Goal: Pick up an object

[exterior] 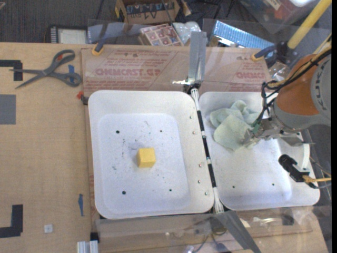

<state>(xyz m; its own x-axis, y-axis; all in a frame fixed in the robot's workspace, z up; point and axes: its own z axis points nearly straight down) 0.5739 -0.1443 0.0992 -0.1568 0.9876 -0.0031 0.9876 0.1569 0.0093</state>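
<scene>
Pale-green cloth (pixel 230 124) lies crumpled in right bin (pixel 263 194); gripper (pixel 254 135) sits at its edge, grip state indiscernible; yellow block (pixel 147 157) rests in left bin (pixel 105 194); no lift evident yet.

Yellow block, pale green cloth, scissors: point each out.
yellow block (pixel 147 157), camera view, middle of its top face.
pale green cloth (pixel 229 126), camera view, centre of the crumpled fabric.
scissors (pixel 50 71), camera view, near the pivot.
</scene>
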